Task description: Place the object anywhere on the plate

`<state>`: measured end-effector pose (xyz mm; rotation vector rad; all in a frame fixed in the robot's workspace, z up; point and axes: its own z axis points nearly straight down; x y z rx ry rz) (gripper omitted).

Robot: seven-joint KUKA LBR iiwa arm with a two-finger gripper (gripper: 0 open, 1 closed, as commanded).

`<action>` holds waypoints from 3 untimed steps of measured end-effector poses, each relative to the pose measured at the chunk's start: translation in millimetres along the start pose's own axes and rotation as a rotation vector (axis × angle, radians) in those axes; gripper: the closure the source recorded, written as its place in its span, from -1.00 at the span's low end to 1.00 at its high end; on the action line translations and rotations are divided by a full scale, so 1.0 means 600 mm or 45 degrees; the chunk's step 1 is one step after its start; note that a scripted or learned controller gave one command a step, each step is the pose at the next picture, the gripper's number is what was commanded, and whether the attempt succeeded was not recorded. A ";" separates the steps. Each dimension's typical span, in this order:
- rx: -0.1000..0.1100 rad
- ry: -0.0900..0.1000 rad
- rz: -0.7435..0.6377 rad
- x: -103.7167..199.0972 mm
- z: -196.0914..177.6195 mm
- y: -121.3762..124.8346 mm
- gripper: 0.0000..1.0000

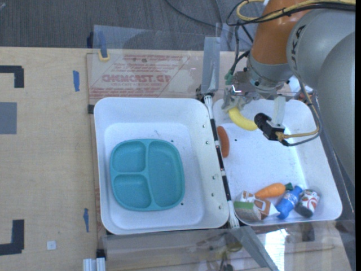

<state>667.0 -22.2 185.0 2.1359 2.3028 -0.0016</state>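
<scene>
In the right bin (316, 168), the gripper (240, 103) sits over a yellow banana (243, 121); jaw state cannot be determined. The banana appears light, smooth and curved; grasp mid-body. The plate (146, 174) lies in the left bin (107, 117).

One fixed camera sits above the table (45, 151), looking down at a slant (far enough to take in both white bins (152, 109) whole), the arm (316, 44) entering from the right edge.
</scene>
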 end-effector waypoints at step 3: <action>0.003 0.002 0.029 0.282 0.002 -0.165 -1.00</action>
